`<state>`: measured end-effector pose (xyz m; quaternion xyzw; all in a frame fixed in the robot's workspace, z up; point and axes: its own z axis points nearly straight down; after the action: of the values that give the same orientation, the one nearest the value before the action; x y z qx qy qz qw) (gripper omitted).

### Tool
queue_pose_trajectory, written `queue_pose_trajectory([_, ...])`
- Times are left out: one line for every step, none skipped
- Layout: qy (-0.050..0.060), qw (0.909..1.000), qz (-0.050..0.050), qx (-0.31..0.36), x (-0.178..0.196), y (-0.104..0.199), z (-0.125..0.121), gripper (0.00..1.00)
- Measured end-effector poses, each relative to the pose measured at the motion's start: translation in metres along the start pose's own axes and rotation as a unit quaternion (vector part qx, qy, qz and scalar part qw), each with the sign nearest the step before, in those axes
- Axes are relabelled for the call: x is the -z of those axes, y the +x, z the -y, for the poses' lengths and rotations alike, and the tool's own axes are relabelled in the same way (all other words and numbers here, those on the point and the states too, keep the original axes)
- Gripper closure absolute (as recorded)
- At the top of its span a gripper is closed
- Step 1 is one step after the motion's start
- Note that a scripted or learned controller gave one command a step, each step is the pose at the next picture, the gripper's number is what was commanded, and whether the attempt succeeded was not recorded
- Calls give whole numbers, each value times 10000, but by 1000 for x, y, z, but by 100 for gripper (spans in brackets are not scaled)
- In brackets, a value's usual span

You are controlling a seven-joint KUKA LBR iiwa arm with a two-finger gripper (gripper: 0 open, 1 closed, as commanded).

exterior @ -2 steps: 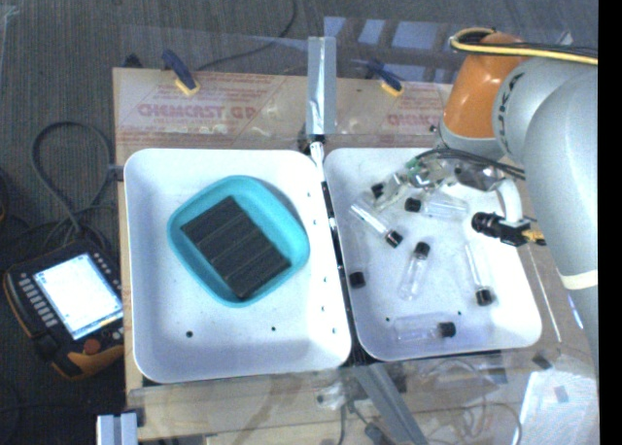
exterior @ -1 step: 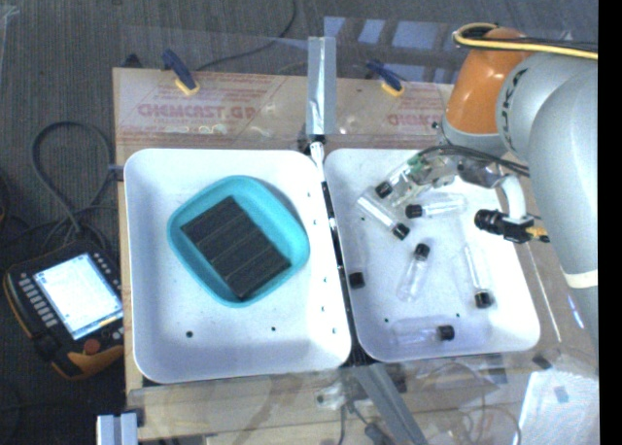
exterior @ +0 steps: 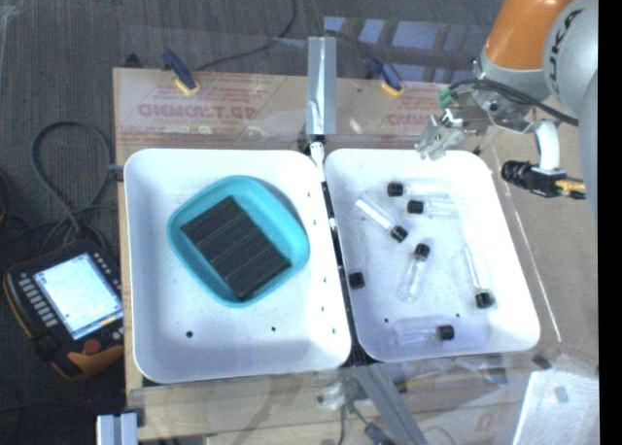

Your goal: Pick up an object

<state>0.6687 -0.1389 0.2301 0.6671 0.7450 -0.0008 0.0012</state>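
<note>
Camera view: end effector (exterior: 439, 134) above bin rim (exterior: 408, 154)

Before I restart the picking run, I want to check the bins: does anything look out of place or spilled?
Nothing looks spilled or damaged. The clear vials lie scattered at mixed angles in the right bin, and one small black cap lies loose near its left wall. The teal tray sits askew in the left bin.

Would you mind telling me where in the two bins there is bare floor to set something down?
Left bin: a bare strip along the near wall, below the teal dish, plus the corners. Right bin: crowded with scattered clear vials; the freest patch lies against the dividing wall, above the loose black cap.
</note>
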Motion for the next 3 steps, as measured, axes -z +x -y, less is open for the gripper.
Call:
queue_pose_trajectory([3,10000,1,-3,0,0,0,0])
queue_pose_trajectory([4,9983,-16,-586,-137,-16,69,0])
queue_pose_trajectory([5,9983,-20,-586,-137,-16,69,0])
